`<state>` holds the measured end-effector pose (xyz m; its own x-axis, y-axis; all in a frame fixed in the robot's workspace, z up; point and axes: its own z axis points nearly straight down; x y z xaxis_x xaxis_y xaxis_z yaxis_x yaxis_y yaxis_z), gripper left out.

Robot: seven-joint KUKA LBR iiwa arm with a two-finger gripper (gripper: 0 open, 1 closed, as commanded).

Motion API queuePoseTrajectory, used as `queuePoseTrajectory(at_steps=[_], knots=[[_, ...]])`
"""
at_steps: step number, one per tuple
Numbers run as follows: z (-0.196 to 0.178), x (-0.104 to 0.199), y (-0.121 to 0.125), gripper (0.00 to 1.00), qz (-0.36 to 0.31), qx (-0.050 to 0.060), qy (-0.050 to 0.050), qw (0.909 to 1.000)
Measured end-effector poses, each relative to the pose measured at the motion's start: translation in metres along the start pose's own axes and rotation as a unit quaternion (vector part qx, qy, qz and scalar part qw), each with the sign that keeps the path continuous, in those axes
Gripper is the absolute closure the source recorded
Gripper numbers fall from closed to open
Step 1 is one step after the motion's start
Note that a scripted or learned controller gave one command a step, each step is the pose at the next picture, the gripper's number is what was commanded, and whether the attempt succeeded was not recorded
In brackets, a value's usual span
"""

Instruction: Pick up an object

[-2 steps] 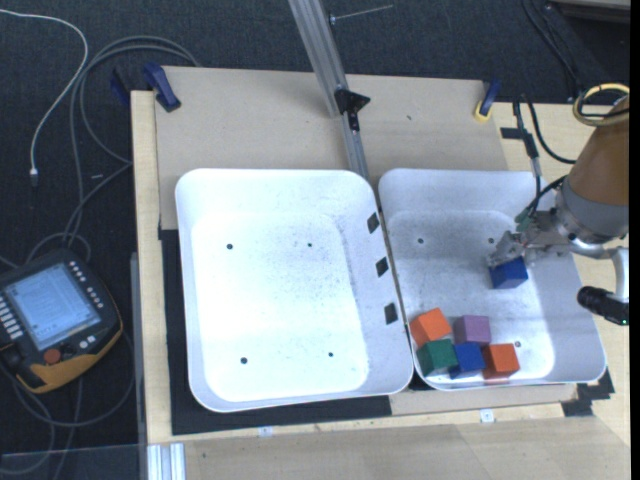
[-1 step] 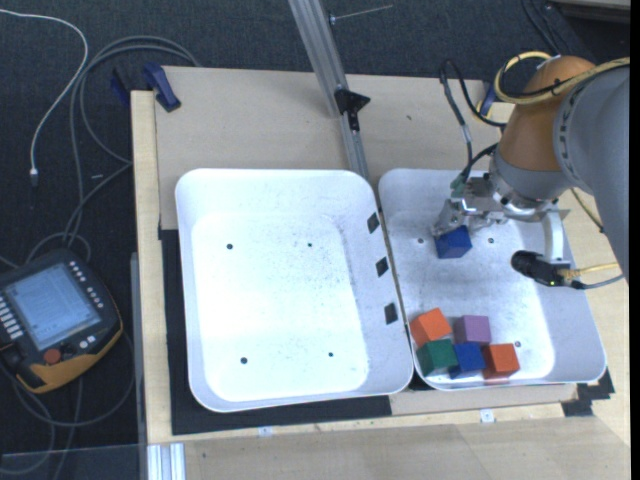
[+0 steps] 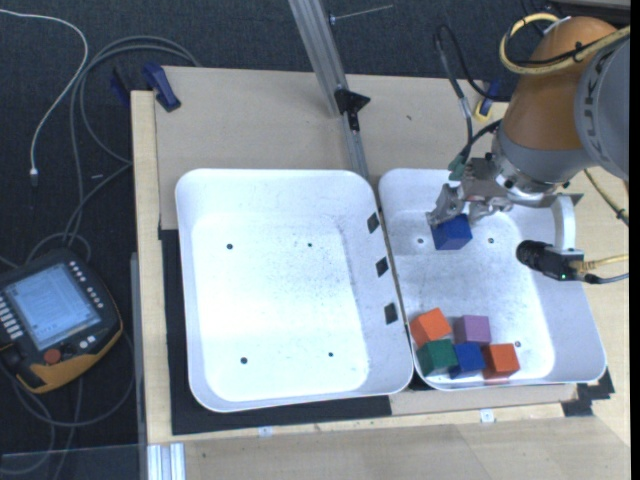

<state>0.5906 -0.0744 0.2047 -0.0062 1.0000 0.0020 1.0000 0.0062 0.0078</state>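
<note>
Clearly the pick is well under way. The gripper (image 3: pixel 452 218) hangs over the upper part of the right bin (image 3: pixel 570 318), and a dark blue cube (image 3: pixel 452 232) sits right at its fingertips, with the metal fingers (image 3: pixel 441 206) bracketing the cube's top from the left and the wrist body above it. The cube looks clamped between the fingers, and it appears to ride slightly above the bin floor, though the slanted view makes the gap beneath it hard to judge; it could equally be resting on the floor with the fingers closed around it.

So the reach and the close seem done. What remains, as a judgement, is the lift proper: raising the cube clear of the bin and showing that the grasp survives the move. With only the top of the cube pinched, a slip is possible.

The other candidates lie untouched in a cluster at the near edge of the same bin, well apart from the gripper: an orange cube (image 3: pixel 431 324), a purple cube (image 3: pixel 472 329), a green cube (image 3: pixel 436 357), a second blue cube (image 3: pixel 467 359) and another orange cube (image 3: pixel 501 359). The left bin (image 3: pixel 200 208) shows bare white floor.
</note>
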Motion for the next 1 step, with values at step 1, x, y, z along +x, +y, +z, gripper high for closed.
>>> queuePoseTrajectory(at_steps=[1], knots=[[0.0058,0.1079,0.0360,1.00,-0.002,0.003,0.001,1.0000]])
